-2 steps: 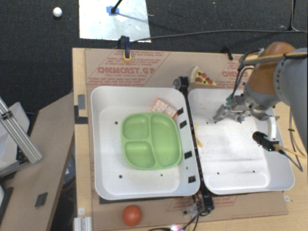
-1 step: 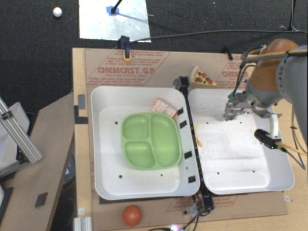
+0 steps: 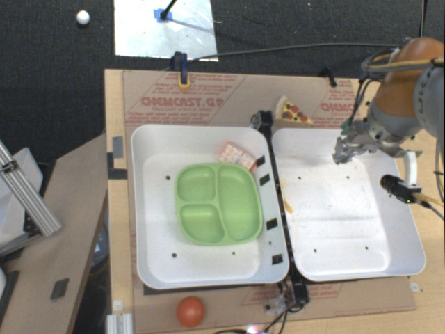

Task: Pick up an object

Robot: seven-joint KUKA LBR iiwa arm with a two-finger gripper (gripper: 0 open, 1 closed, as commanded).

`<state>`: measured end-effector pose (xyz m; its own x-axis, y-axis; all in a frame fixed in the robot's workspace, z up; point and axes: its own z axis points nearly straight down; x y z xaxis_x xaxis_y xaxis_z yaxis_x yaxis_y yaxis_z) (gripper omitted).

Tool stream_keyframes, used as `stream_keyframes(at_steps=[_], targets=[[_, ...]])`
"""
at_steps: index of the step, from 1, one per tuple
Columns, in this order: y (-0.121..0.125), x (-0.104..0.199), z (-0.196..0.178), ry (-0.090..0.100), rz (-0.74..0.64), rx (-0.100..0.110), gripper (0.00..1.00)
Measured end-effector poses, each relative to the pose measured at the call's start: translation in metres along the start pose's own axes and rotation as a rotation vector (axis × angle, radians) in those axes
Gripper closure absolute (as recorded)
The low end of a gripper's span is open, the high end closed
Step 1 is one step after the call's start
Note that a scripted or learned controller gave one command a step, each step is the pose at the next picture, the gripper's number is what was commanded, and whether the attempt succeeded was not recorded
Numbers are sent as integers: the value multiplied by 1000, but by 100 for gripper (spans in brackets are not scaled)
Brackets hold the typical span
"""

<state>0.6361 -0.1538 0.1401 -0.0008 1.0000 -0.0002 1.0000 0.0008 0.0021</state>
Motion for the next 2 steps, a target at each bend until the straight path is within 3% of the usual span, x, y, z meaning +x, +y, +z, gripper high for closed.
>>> stream_keyframes(at_steps=[2], targets=[[11, -4, -91, -1, -4, -3, 100]])
